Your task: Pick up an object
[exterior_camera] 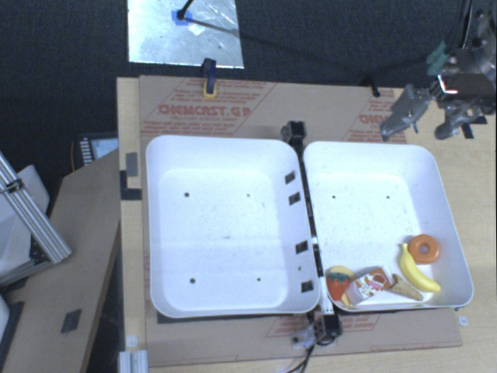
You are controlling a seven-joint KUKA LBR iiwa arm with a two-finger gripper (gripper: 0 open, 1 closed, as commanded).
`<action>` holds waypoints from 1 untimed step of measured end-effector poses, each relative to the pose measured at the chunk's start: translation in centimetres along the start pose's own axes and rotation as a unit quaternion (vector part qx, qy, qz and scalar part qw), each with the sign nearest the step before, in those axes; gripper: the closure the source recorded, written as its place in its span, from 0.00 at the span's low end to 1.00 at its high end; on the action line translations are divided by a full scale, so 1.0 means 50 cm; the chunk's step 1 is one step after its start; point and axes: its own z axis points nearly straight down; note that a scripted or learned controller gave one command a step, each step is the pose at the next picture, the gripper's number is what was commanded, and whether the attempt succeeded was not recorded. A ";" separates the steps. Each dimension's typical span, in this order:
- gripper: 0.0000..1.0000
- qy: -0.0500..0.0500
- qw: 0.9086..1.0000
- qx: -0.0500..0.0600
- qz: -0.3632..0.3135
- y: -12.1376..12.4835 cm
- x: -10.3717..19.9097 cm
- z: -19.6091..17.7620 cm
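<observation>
Right now the gripper hangs above the bench past the far right corner of the right bin, outside its rim; the two fingers stand wide apart with nothing between them

Candidates to pick all lie bunched in the near right corner of that bin: a banana, a doughnut just beside its upper end, a tomato against the divider, a small carton next to the tomato, and a cone touching the banana's lower end. Left bin holds nothing to grasp

Step, as I judge it: approach not yet begun, no target committed

Next move calls for travel toward the near corner, then a descent. Doughnut looks the freest target; the others crowd each other and the wall, so finger clearance will be tight
</observation>
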 end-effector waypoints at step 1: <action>0.00 0.000 1.000 0.003 0.001 0.000 0.121 0.007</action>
